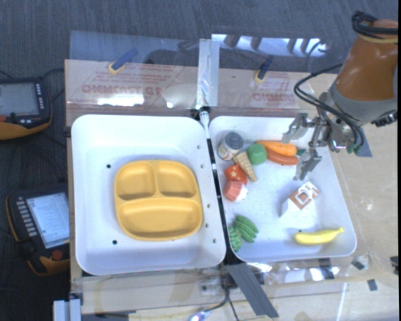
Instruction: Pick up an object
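My gripper (302, 149) hangs open over the upper right part of the right bin (334, 179), with nothing between its fingers. One finger (295, 127) is above the orange carrot's right end and the other (309, 166) is below it. The carrot (277, 151) lies just left of the gripper, next to a green ball (256, 154). A white box with red marks (302, 198) sits below the gripper. A yellow banana (319, 235) lies near the bin's front right corner.
The right bin's left side holds a grey-topped can (232, 142), a cone (245, 166), two red fruits (235, 182) and green pods (243, 229). A yellow divided plate (159, 198) sits in the left bin (93, 152). Handheld controllers (17, 105) lie at the far left.
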`<state>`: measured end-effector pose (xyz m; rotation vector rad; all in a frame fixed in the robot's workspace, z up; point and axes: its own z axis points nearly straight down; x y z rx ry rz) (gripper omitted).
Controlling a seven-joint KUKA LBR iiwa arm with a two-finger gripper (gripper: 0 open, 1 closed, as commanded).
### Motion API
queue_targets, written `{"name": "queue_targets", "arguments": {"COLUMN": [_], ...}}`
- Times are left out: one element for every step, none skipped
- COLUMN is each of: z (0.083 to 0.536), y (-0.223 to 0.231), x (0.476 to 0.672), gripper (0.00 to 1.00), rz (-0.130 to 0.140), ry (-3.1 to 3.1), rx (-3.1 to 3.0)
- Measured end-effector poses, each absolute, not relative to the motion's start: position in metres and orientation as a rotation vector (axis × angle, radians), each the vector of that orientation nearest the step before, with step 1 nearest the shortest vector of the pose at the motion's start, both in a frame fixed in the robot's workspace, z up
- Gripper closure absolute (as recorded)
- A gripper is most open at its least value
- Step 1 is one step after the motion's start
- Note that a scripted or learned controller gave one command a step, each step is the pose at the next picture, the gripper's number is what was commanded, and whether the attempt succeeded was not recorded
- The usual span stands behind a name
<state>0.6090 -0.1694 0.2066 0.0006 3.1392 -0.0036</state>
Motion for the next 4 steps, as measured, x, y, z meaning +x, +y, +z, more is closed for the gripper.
{"name": "queue_targets", "arguments": {"z": [0.095,0.092,0.103,0.257], "y": [-0.183,-0.165,-0.163,-0.137], "x": [0.641,0.655,0.66,0.638], "gripper": [0.0,0.0,1.0,1.0], "rz": [-0.002,-0.012,-0.019,-0.001], "ry": [3.137,3.151,3.125,3.134], "rx": [-0.061,0.038,0.035,0.094]}}
